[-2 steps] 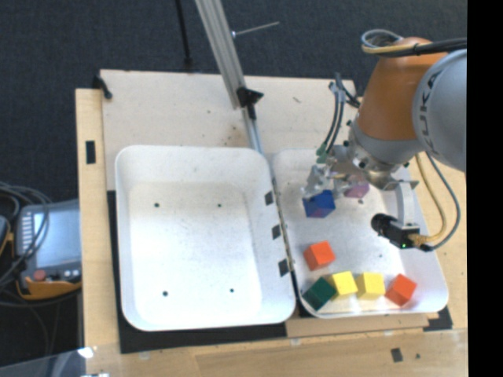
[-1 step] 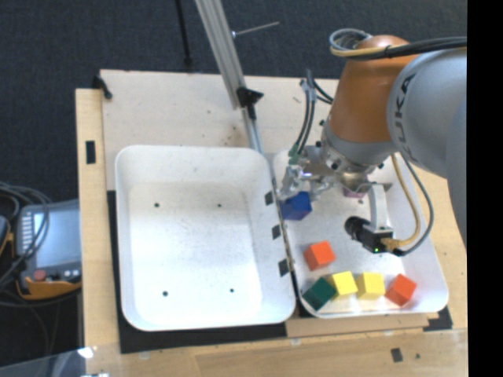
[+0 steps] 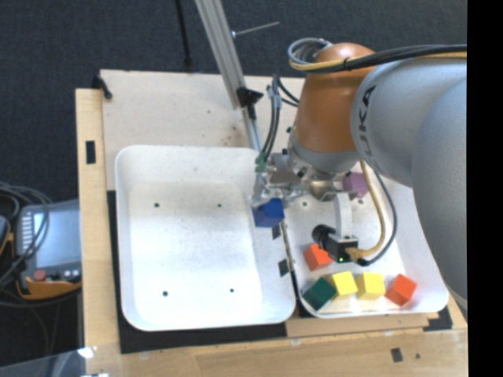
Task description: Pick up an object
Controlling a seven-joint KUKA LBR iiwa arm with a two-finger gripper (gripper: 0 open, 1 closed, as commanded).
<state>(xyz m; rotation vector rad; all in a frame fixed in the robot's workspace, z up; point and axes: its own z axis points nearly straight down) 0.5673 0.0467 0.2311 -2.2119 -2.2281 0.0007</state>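
A small blue block sits at the tip of the gripper, over the seam where the two white bins meet. It appears to be pinched between the fingers and lifted off the bin floor, though the wrist hardware crowds the spot and the grip itself is hard to make out cleanly. The left bin lies beside it. In the right bin, along the near wall, lie a green block, two yellow blocks side by side, and an orange block. Another orange block rests just behind the green one. A purple block peeks out under the grey arm.
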